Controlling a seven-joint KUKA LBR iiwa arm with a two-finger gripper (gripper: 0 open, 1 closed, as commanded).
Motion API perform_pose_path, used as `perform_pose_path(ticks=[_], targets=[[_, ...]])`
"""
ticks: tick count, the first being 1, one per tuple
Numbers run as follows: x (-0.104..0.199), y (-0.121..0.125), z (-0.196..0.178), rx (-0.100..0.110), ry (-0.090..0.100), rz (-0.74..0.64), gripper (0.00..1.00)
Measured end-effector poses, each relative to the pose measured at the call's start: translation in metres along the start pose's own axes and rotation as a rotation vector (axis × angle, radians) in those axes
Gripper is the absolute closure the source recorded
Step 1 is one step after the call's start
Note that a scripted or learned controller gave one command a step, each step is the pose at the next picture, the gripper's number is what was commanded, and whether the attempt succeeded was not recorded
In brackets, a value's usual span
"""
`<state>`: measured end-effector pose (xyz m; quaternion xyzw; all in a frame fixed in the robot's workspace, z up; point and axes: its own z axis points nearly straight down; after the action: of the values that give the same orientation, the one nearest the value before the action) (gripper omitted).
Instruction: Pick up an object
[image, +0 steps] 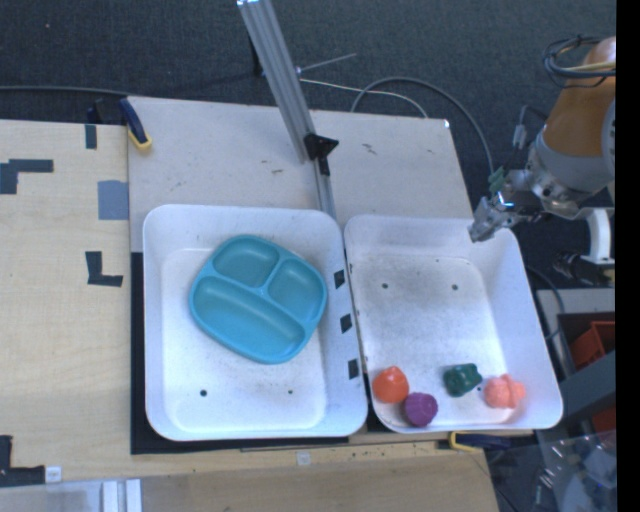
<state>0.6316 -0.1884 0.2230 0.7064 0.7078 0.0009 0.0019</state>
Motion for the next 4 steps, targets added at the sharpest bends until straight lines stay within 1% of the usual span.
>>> perform_pose_path(ticks=[1, 2, 3, 4], targets=[[0.061, -0.003, -0.009, 0.004, 0.004, -0.005, 1.00], [0.109, -0.009, -0.016, 0.005, 0.003, -0.005, 1.00], [0.166, -0.014, -0.024, 0.006, 0.003, -0.005, 1.00], [0.225, -0.026, -0.019, 0.007, 0.003, -0.005, 1.00]])
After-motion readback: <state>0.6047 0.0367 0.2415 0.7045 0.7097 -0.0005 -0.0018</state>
